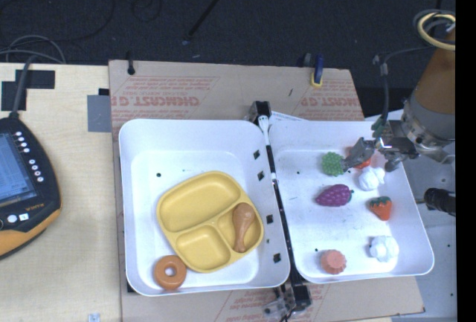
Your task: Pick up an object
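My gripper (374, 153) hangs over the back right part of the right bin (301, 164), coming in from the right edge. Just below it lies a white lump (368, 179), and a small orange-red piece (362, 162) shows beside it. A green broccoli (332, 163) sits to the gripper's left. Purple grapes (334, 195) lie in the middle of the bin, with a strawberry (380, 207) to their right. Near the front are a pink-orange round piece (334, 261) and a white piece (381, 248).
The left bin (141, 164) holds a yellow divided plate (195, 201) with a drumstick (242, 226) on it, and a donut (169, 272) at the front. A black divider (269, 179) separates the bins. A teach pendant (18, 179) lies at the far left.
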`<state>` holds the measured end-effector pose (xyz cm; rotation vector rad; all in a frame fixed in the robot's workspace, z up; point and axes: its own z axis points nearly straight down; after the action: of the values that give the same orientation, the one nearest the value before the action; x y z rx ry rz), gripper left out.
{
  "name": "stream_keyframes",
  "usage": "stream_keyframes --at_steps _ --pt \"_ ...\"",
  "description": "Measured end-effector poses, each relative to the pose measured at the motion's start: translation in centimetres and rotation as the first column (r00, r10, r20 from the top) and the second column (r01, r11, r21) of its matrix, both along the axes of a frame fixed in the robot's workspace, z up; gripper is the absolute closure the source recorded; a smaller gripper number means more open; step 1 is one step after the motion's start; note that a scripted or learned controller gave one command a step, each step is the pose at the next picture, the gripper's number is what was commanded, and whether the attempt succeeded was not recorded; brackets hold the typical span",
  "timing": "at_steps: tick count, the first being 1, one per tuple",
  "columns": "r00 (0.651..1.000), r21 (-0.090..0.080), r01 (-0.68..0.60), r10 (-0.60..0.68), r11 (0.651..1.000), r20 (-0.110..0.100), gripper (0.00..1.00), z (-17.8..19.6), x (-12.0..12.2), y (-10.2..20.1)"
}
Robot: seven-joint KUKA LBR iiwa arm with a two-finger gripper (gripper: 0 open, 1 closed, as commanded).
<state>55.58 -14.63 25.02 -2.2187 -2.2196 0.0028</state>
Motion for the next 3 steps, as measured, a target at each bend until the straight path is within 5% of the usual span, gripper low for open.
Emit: stream_keyframes --at_steps 1,2,3 --pt "1.0 0.002 0.003 -0.003 1.0 -0.01 0.0 -11.6 -4.0 -2.6" --pt "1.0 -0.001 0.0 0.0 1.0 0.001 0.0 -16.5 -4.5 -0.3" --pt "1.0 0.003 -0.004 0.004 1.0 -0.001 0.0 -16.3 -4.3 6.3"
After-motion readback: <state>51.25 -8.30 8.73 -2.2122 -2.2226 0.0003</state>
